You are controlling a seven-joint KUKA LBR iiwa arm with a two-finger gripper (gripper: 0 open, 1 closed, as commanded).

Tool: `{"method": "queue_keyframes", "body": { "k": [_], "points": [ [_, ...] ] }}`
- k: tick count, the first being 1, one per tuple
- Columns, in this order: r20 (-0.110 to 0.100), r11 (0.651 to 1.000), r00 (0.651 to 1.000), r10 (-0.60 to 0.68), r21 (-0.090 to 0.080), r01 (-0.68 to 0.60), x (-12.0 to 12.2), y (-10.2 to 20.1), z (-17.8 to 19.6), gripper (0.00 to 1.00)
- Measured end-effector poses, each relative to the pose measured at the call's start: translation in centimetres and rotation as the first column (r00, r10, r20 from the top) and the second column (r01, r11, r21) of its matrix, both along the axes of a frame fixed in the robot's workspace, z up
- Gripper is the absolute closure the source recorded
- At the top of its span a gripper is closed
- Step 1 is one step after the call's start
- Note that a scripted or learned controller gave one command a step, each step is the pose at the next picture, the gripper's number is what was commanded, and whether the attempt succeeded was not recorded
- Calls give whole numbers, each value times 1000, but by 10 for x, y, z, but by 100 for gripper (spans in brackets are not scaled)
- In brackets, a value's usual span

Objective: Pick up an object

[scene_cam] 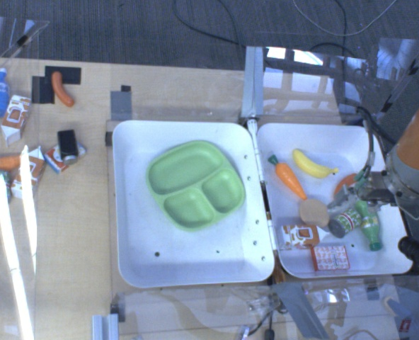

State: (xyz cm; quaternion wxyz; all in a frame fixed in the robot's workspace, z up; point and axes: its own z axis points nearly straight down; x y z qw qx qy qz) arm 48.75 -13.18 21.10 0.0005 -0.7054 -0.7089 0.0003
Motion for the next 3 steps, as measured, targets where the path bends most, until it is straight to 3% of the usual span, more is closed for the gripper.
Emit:
{"method": "queue_keyframes", "body": {
  "k": [1, 2, 3],
  "points": [
    [20, 997, 997, -71, 6, 71, 11, -44, -101, 0],
    [17, 997, 997, -72, 3, 72, 10, -45, -93, 100],
    [6, 992, 992, -125, -1, 125, 0, 23, 29, 100]
  ]
}}
